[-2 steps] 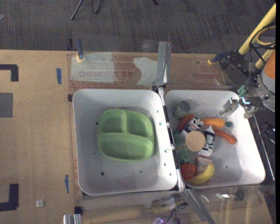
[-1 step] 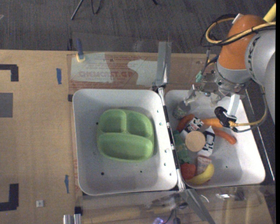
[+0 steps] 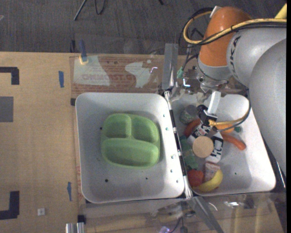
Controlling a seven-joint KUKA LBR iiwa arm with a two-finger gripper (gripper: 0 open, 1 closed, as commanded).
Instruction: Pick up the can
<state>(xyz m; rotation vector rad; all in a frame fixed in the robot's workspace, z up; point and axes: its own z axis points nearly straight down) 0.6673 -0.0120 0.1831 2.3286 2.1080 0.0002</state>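
Two white bins [image 3: 86, 150] on the desk [image 3: 36, 150]; one green divided tray [image 3: 131, 140]; one can [image 3: 203, 147] just below the jaws; one banana [image 3: 210, 182]; smaller items heaped, uncountable.

Beneath me lay a pale wooden bench top [image 3: 36, 136] marked with black tape corners [image 3: 10, 75] and short strips of blue tape [image 3: 61, 78]. Beyond its far edge ran a dark grey carpeted floor [image 3: 127, 22], where thin black stand legs [image 3: 91, 7] stood.
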